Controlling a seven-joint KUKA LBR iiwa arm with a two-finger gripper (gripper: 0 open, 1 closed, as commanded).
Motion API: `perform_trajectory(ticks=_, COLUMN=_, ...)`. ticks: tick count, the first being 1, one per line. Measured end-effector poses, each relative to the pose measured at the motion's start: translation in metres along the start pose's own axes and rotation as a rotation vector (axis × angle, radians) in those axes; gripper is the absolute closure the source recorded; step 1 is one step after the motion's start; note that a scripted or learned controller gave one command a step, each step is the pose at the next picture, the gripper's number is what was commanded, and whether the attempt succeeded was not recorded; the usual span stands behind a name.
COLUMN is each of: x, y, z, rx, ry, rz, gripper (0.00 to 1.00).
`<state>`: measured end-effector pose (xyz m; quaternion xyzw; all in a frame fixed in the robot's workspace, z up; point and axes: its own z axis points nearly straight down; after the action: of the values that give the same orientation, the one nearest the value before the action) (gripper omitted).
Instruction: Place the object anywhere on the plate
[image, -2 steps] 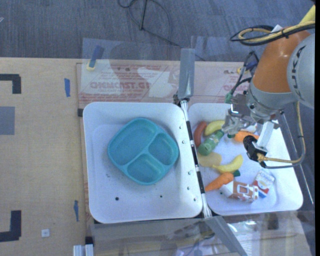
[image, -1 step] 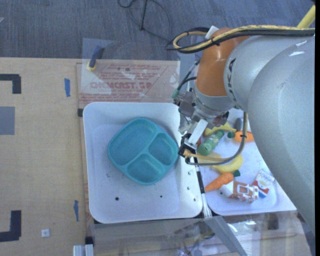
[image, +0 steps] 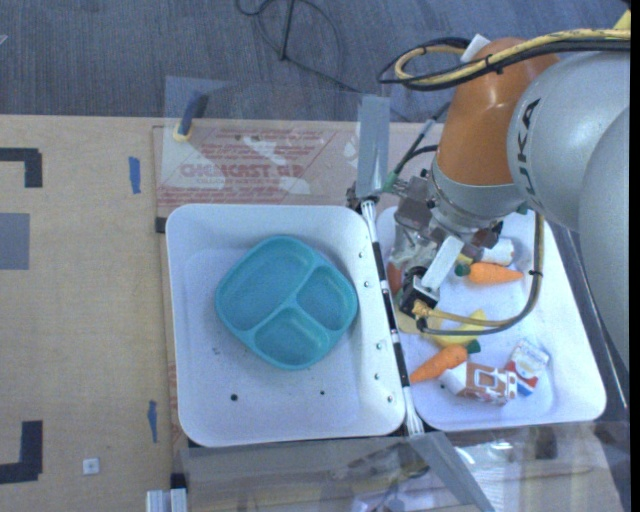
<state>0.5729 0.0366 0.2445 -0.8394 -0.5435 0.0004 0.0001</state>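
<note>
Teal plastic plate (image: 287, 300) with three compartments, flat near the middle of the left shallow white bin (image: 270, 408), well apart from every loose item. Nearest in the right shallow white bin (image: 580, 392): white and red printed carton (image: 490, 381), lying on its side close to the near rim. Just left of it, orange toy carrot with a green top (image: 437, 365), pointed end toward the wall shared by the two bins. Slightly farther and to the right, small white packet with red print (image: 529, 354), close to the carton. Farther again, two-finger gripper (image: 412, 260) low over the right bin's left side, just beside the shared wall, under the wrist of the grey arm with the orange band (image: 480, 110). Impossible to tell whether wide, narrow or gripping anything. To its right, at about the same depth, second orange toy carrot (image: 492, 273), green end toward the gripper. Tan bench top (image: 80, 300) around both bins.
</note>
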Motion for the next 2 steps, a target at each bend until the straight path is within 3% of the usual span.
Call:
perform_trajectory(ticks=1, x=-0.041, y=-0.082, z=-0.009, rx=0.005, ry=-0.001, rz=0.174, gripper=1.0)
perform_trajectory(ticks=2, x=-0.056, y=-0.078, z=0.054, rx=0.004, ry=-0.001, rz=0.061, gripper=1.0)
